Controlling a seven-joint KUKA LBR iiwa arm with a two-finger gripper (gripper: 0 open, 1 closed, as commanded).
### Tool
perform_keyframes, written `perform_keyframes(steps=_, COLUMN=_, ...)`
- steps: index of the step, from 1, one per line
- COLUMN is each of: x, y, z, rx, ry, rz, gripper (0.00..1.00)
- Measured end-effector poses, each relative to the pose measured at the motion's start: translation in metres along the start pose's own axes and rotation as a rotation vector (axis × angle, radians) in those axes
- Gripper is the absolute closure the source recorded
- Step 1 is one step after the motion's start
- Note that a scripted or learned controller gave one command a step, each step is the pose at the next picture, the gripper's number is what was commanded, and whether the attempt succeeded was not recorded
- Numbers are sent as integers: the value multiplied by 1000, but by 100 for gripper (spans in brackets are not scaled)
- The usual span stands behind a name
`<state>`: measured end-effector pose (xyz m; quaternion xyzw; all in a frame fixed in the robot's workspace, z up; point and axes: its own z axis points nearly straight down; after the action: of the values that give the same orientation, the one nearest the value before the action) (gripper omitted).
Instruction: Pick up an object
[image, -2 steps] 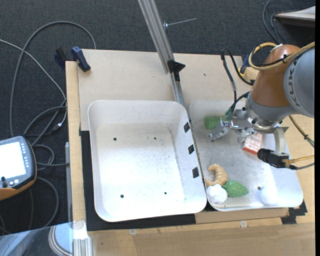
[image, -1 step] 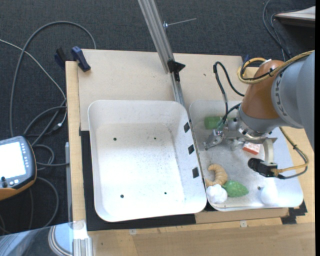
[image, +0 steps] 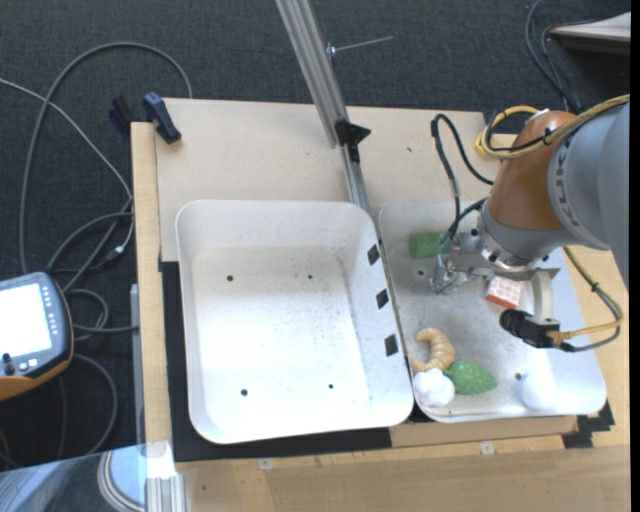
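The right bin holds several small objects. A green block lies near its far left corner. A tan curved piece, a white ball and a green leafy piece cluster at the near left. A red-and-white item sits just under the arm's wrist, and a white lump rests at the near right. My gripper is lowered into the right bin, just below and right of the green block. I see nothing between its fingers.
The left bin sits beside the right one, separated by a raised rim with black clips. A metal pole slants over the bench's far side. Cables loop near the arm. A blue clamp grips the bench's far left corner.
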<state>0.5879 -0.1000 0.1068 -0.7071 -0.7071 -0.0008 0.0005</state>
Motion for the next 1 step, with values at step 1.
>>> perform_keyframes(steps=1, x=3, y=-1, z=-44, rx=-4, ry=-2, rz=-1, gripper=100)
